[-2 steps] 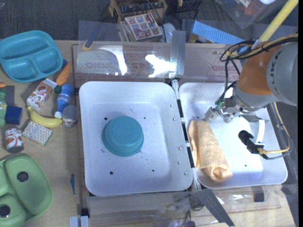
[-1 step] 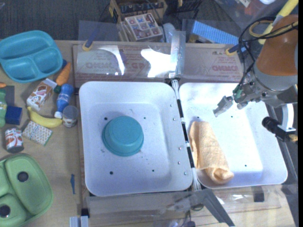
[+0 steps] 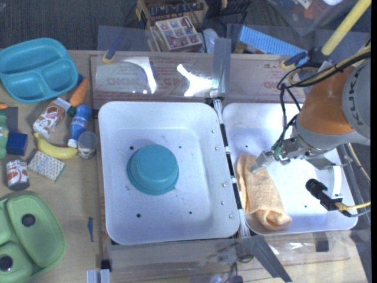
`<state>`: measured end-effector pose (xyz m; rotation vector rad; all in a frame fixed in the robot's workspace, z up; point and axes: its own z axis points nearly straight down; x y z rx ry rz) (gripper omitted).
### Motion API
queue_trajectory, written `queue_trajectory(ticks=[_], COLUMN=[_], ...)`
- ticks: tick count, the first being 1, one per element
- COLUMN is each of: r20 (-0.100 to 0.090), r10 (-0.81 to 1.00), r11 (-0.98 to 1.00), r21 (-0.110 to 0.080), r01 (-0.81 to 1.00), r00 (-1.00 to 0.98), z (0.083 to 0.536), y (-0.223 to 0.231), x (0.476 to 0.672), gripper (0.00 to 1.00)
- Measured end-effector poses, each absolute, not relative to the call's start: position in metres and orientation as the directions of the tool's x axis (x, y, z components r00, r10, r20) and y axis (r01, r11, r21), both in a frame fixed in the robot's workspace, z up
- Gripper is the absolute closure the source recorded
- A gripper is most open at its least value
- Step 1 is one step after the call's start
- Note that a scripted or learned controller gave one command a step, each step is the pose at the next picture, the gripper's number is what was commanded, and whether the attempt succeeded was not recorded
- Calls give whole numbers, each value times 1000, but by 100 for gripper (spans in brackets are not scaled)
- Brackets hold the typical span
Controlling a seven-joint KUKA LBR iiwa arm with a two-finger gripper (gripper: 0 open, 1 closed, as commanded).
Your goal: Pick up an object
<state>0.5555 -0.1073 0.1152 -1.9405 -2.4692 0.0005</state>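
We see the claw (image 3: 263, 161) low in the right bin (image 3: 306, 119), its tips at the upper edge of the cloth (image 3: 261, 192); open or clenched, we cannot tell. The cloth lies along the bin's left wall, long axis running toward the surface's near edge. A bowl (image 3: 153, 168) sits in the left bin (image 3: 118, 128), well apart.

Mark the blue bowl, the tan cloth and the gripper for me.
blue bowl (image 3: 154, 168), camera view, middle of its upturned base.
tan cloth (image 3: 260, 193), camera view, middle of the folded fabric.
gripper (image 3: 263, 160), camera view, between its fingertips.
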Motion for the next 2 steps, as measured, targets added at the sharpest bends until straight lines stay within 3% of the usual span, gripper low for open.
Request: queue_trajectory(ticks=[1,2], r20=[-2,-5], r10=[966,974], r11=[260,228], r21=[11,14], r01=[966,974], r00=[-260,-228], z=[91,91], y=[-102,-101], x=[555,576], gripper=[0,0])
